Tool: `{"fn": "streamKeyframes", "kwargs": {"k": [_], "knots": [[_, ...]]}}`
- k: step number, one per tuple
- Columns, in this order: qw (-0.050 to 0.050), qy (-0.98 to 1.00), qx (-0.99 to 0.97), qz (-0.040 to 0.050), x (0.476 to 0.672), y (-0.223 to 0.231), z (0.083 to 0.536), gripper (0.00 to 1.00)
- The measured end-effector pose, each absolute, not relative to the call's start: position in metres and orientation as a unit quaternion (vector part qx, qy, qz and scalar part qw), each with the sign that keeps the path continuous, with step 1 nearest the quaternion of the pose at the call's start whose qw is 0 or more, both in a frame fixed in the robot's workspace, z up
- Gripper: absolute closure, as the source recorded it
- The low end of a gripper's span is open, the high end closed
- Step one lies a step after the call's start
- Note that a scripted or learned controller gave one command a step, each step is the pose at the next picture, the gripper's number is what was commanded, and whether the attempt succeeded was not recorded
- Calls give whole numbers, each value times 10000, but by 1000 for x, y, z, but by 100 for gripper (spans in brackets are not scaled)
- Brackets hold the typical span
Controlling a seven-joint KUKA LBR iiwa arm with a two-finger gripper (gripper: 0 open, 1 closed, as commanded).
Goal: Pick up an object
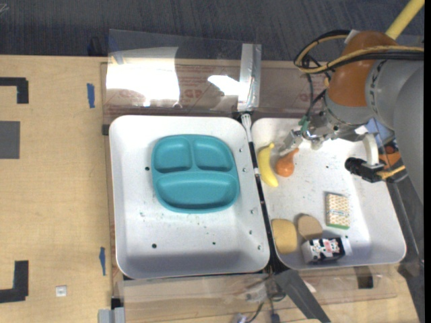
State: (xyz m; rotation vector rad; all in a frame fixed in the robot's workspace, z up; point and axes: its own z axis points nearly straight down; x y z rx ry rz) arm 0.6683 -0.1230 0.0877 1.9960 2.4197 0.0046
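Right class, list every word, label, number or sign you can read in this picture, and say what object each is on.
No text here can be read.
Small printed box in the right bin: a patterned face, too small to read.
Black and white can: markings too blurred to read.
Cardboard behind the bins: faint reddish print, illegible.

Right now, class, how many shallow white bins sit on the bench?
2. The left bin holds a teal divided plate. The right bin holds a banana and other small items, with the pincer above its far left corner. None seem hidden.
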Motion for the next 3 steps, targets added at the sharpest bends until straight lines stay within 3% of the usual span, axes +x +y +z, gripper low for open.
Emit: {"fn": "streamKeyframes", "kwargs": {"k": [1,2,3], "knots": [[44,7720,6356,27,670,-122,99,100],[37,7720,6356,22,669,-121,98,0],[15,8105,5857,10,633,-108,87,0]]}}
